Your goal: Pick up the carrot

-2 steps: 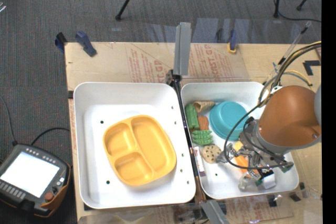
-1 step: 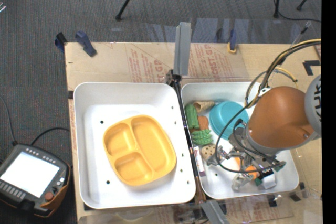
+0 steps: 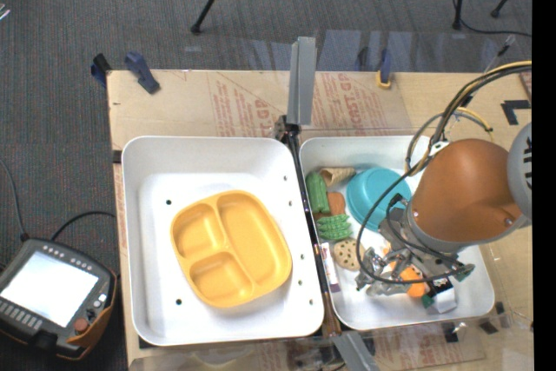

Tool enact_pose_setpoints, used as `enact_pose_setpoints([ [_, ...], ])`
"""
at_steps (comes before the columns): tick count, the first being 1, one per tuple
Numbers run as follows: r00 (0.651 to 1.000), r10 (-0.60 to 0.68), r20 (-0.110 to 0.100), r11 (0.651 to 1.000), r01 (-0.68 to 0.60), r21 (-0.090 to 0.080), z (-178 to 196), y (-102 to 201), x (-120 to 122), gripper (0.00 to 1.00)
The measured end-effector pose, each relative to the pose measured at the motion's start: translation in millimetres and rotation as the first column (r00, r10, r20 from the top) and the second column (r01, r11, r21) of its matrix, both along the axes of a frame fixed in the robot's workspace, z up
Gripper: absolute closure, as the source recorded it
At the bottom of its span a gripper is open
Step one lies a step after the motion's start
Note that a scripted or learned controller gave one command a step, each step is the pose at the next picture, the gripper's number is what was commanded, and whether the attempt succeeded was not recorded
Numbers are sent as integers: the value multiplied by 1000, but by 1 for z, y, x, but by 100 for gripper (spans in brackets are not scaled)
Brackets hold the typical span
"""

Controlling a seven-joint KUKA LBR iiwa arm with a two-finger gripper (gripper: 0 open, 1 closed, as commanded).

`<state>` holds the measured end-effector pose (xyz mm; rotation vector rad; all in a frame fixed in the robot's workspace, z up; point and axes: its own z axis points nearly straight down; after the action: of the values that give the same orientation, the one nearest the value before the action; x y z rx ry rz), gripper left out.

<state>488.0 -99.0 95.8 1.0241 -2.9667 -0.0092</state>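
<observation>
One carrot [image 3: 416, 283], orange, mostly hidden, lay near the right bin's [image 3: 483, 295] front edge. Gripper [image 3: 401, 276] sat over it; grip state unclear.

Bright, even light from overhead. The white bins [image 3: 143, 178] nearly wash out, soft sheen on the yellow plate [image 3: 230, 249]. Shadows faint, hugging the bins' inner walls. Grainy picture; small items under the arm [image 3: 460, 187] blur together.
</observation>
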Motion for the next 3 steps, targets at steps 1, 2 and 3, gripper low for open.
enact_pose_setpoints([
  [1, 821, 571, 8, 821, -571, -1, 46, -13, 32, 100],
  [2, 423, 906, 8, 423, -906, 4, -11, -27, 5, 100],
  [3, 507, 862, 12, 507, -862, -12, 112, 6, 47, 100],
])
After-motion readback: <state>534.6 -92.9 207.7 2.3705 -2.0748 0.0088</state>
